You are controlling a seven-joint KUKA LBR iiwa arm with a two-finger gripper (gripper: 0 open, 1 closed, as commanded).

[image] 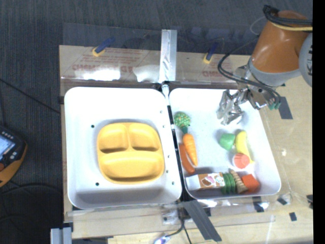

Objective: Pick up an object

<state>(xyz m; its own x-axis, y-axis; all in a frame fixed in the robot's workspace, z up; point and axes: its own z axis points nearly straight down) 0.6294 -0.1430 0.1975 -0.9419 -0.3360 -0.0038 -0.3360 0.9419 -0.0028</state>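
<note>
From the camera above the desk, my gripper hangs over the far part of the right bin, near that bin's far right corner. Whether it is released or clenched I cannot tell from this angle; I see nothing caught in it, and the white floor under it looks bare.

The things I could pick all sit nearer the front of that bin. A green piece and a yellow banana lie together just in front of my gripper, with a round orange-red fruit touching the banana's near end. Along the bin's left wall lie a small green broccoli and, in front of it, a carrot beside a reddish sausage-like piece. Across the front wall rests a brown box with a green and red item at its right end. The left bin holds a yellow divided tray.

My worry, as I judge it: if I drop straight down here I close on bare floor. If I go for the green piece, the banana pressed against it could block one side or be nudged away. The round fruit may roll out of a squeeze, and anything against a wall leaves little room for me
</note>
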